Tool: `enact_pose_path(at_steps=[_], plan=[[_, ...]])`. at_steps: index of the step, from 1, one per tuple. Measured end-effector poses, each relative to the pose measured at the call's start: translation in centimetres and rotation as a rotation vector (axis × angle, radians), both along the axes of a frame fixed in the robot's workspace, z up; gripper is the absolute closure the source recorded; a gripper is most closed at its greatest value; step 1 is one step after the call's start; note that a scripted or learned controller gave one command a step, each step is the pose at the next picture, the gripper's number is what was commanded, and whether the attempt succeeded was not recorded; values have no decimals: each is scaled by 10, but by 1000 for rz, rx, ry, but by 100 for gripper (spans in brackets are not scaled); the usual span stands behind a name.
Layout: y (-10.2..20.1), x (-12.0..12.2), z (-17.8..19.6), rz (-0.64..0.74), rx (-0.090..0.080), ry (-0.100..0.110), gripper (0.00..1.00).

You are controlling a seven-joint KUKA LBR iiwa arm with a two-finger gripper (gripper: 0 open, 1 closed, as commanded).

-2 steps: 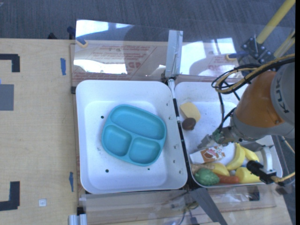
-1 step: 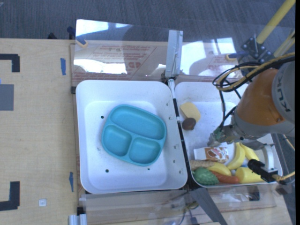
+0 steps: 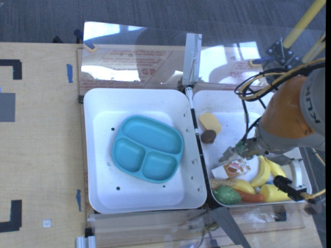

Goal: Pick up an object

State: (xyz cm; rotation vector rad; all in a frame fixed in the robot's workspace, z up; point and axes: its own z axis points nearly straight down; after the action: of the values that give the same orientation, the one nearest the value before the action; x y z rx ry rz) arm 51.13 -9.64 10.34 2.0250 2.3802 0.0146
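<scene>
gripper [image 3: 235, 153] is low in the right bin [image 3: 227, 99], over a white printed packet [image 3: 238, 168]; can't tell its state. banana [image 3: 262, 172], green piece [image 3: 226, 194] at 5 o'clock, yellow block [image 3: 210, 122] and brown ball [image 3: 208, 136] at 10 o'clock. left bin [image 3: 98, 138] holds a blue divided plate [image 3: 147, 148].

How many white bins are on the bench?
2. The left bin holds a blue divided plate. The right bin holds toy food, with the gripper low over it.
</scene>
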Motion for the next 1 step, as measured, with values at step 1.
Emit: enact_pose_path(at_steps=[1], plan=[[0, 1, 7, -1, 0, 0, 100]])
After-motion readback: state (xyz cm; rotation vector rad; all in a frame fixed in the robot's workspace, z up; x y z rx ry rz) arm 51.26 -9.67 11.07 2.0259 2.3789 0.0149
